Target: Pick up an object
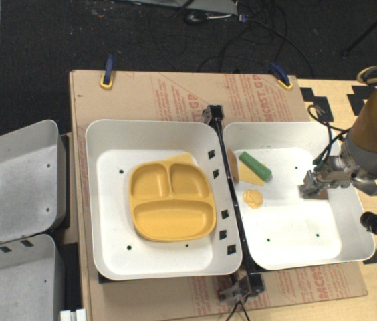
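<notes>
In the right bin point(322, 239), the green block point(255, 166) lies diagonally, upper-left to lower-right.

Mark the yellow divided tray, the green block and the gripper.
yellow divided tray point(172, 201): camera view, centre divider.
green block point(255, 166): camera view, middle of its top face.
gripper point(314, 184): camera view, its tip over the right bin.

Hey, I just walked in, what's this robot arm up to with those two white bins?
The grey and orange arm reaches in from the right, with its pincer low over the right bin, near that bin's right side. Nothing is visibly held. A green block, a small yellow piece and a tan piece at the divider lie in the left part of that bin, apart from the pincer. The left bin holds a yellow divided tray. So the pick looks not yet done.
</notes>
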{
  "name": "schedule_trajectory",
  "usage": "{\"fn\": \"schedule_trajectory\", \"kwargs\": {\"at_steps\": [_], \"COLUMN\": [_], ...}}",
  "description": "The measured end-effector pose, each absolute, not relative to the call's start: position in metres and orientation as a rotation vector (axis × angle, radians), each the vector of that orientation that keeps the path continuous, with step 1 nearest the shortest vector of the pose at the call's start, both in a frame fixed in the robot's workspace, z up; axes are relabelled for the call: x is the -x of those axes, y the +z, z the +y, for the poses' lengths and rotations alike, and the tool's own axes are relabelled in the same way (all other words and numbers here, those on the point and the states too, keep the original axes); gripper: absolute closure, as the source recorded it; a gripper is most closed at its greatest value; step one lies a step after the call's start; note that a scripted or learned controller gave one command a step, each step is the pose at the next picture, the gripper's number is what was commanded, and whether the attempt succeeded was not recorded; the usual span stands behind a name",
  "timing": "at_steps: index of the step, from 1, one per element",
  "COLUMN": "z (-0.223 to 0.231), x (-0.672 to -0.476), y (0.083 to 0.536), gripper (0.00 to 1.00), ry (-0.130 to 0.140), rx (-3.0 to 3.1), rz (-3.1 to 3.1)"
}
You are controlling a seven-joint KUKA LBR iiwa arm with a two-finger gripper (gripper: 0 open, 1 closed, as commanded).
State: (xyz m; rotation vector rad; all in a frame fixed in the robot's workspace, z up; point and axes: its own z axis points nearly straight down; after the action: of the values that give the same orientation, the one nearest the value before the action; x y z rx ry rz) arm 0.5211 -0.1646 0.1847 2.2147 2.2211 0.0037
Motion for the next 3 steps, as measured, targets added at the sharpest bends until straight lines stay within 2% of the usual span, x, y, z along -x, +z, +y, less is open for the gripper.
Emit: {"fn": "schedule_trajectory", "kwargs": {"at_steps": [2, 3], "z": [-0.171, -0.124], "x": [-0.524, -0.532], "y": [0.299, 0.298], "gripper": [1.00, 1.00], "ry": [0.004, 0.001], "rx": [-2.214, -2.216], "rz": [2.221, 2.227]}}
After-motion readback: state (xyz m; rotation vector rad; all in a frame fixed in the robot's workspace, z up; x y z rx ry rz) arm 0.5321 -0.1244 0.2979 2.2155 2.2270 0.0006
